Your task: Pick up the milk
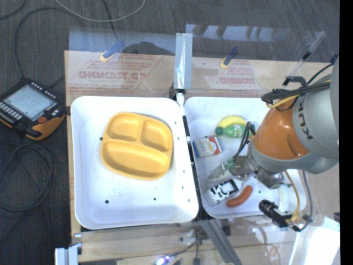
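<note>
A small white carton with a red and grey label (207,146), which looks like the milk, lies in the right bin (194,127) near its left wall. A black-and-white patterned carton (223,190) lies lower down in the same bin. My gripper (225,169) hangs between the two cartons, just above the black-and-white one and to the lower right of the labelled one. The orange wrist band (278,134) sits right behind it. I see nothing held in the gripper.
A yellow and green lemon-shaped bottle (231,127) lies at the back of the right bin. A red sausage (240,196) rests beside the patterned carton. The left bin (88,203) holds a yellow divided tray (138,145). A teach pendant (30,109) lies off the bench at left.
</note>
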Controlling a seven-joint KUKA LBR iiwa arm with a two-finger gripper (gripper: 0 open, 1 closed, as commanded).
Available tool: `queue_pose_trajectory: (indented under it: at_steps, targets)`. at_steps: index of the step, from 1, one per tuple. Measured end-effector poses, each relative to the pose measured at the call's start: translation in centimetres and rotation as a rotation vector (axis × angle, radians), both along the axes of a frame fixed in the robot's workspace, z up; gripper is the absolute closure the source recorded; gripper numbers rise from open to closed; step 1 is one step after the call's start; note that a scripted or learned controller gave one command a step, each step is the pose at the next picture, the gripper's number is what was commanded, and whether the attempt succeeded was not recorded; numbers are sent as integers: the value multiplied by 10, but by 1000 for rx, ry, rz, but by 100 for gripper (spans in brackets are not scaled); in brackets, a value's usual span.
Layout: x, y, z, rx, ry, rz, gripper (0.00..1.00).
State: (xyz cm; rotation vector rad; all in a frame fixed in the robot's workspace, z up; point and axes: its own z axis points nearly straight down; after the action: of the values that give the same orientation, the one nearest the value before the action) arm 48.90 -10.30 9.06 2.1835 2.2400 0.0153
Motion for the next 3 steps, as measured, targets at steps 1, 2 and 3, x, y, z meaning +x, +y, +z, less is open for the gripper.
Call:
queue_pose_trajectory:
  at_steps: [1,2,3]
  targets:
    - [-5,64,92,2,18,99,0]
    - [-5,66,92,3,18,83,0]
    - [100,55,92,-1,19,53,0]
